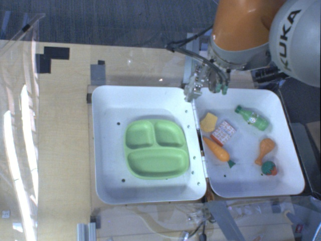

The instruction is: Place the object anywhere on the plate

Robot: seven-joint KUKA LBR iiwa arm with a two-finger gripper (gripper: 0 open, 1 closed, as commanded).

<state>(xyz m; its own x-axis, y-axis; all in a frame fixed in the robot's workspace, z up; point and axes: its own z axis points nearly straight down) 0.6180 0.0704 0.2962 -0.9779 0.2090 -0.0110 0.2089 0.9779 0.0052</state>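
**A:** What is the surface looking like?

**B:** A pale wooden tabletop (60,149) is carrying two shallow white bins, the left bin (105,134) and the right bin (286,129), sitting side by side with their inner rims touching. Black tape marks (49,57) are lying near the tabletop's far left corner, and a clear plastic sheet (22,109) is standing along its left edge. Beyond the far edge, dark grey carpet (110,11) is showing.

**A:** And the plate?

**B:** A green sectioned plate (156,148) is lying in the middle of the left bin, two small compartments toward the far side and one long one toward the near side.

**A:** Where are the objects lying?

**B:** All in the right bin. A toy carrot (216,149) is lying near that bin's left wall, its long axis running on a slant, orange tip pointing toward the far left and green stub toward the near right. Just beside it are a yellow wedge (208,121) and a small red-patterned packet (223,132). A green bottle (252,118) is lying on its side toward the far right, cap pointing far left. An orange drumstick (265,149) and a red and green fruit (269,168) are sitting near the right wall.

**A:** And the gripper?

**B:** The gripper (206,86) is hanging over the far rims where the two bins meet, below the arm's orange band (243,14). Nothing is showing between its fingers, and I cannot tell whether they are spread or pressed together.
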